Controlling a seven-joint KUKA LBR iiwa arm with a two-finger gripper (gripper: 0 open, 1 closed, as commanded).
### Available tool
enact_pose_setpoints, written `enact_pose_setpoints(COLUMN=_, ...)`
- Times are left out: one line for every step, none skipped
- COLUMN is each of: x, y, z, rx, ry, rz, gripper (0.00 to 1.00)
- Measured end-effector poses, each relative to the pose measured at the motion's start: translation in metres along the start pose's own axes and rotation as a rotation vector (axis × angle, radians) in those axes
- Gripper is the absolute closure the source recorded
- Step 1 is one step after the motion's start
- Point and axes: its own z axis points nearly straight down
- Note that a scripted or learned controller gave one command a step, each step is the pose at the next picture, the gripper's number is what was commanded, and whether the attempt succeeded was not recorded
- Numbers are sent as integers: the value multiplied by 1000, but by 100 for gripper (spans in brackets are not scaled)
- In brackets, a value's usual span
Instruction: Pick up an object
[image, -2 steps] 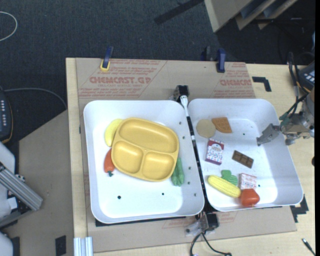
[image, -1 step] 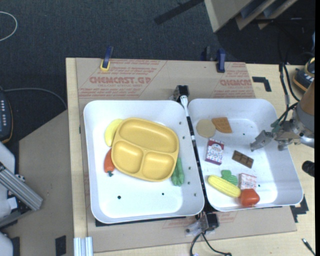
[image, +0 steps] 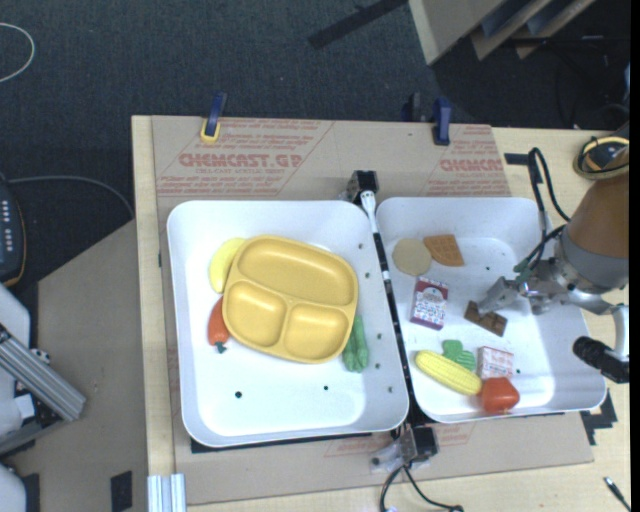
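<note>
The right bin (image: 520, 215) holds a round beige cookie (image: 411, 257), an orange cracker (image: 443, 249), a maroon and white packet (image: 430, 304), a small brown block (image: 487, 319), a yellow corn cob (image: 447, 372), a green piece (image: 459, 352), a small white and red box (image: 496, 361) and a red tomato (image: 499, 396). My gripper (image: 498, 298) reaches in from the right and sits low over the bin, its tip just above the brown block. Nothing shows between its fingers.
The left bin (image: 200, 330) holds a yellow divided plate (image: 289, 297). A yellow fruit (image: 225, 262), a red-orange pepper (image: 217, 326) and a green vegetable (image: 355, 347) poke out from under its edges. A black divider (image: 381, 280) runs between the bins.
</note>
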Motion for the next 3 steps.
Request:
enact_pose_setpoints(x=0, y=2, z=11, rx=-7, ry=-2, rz=1, gripper=0)
enact_pose_setpoints(x=1, y=3, z=-2, rx=-14, ry=-2, rz=0, gripper=100)
enact_pose_setpoints(x=-3, y=10, z=-64, rx=-14, ry=-7, rz=0, gripper=100)
